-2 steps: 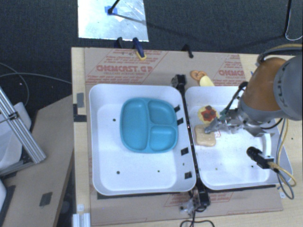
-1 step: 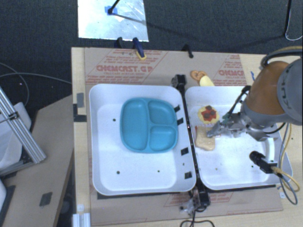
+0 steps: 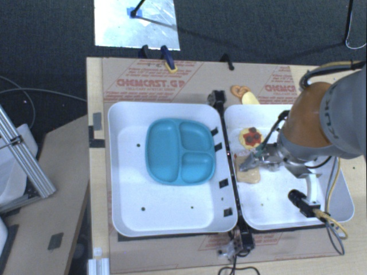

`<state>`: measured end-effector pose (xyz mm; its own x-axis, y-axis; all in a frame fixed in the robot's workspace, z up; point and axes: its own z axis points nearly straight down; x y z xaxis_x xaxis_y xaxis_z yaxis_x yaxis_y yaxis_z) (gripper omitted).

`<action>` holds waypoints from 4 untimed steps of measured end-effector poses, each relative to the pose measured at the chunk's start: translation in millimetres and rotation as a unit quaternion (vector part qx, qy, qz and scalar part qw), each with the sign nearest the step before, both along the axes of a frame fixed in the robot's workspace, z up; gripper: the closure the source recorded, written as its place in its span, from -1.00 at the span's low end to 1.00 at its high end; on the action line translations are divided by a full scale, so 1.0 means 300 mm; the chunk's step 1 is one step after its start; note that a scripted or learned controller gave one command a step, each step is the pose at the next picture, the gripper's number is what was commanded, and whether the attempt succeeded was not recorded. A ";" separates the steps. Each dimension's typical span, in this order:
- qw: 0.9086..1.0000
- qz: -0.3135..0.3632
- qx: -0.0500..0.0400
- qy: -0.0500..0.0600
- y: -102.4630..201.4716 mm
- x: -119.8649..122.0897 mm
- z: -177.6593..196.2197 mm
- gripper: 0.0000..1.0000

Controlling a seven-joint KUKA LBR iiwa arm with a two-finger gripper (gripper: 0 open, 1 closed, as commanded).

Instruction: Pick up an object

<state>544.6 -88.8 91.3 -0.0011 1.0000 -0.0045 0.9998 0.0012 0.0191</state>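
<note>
A sky-blue tray (image 3: 180, 152) lies in the white left bin (image 3: 129, 211) at frame centre. In the white right bin (image 3: 275, 211), a tan piece (image 3: 250, 176) and a yellow-edged toy (image 3: 250, 137) topped red. The grey arm (image 3: 344, 116) bears an orange band (image 3: 307, 116); red lettering marks the brown cardboard (image 3: 150, 76).

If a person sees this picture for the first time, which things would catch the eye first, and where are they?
The blue divided plate stands out most, lying in the middle of the left bin. Next comes the big grey and orange arm over the right bin, its gripper low beside a small red-topped toy food near the divider.
</note>
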 end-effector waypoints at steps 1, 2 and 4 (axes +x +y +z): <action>1.000 -0.001 0.000 0.003 -0.139 0.099 0.315 -1.00; 1.000 -0.002 0.001 0.005 -0.355 0.078 -0.025 -1.00; 1.000 0.004 0.000 0.003 -0.371 0.161 0.015 -1.00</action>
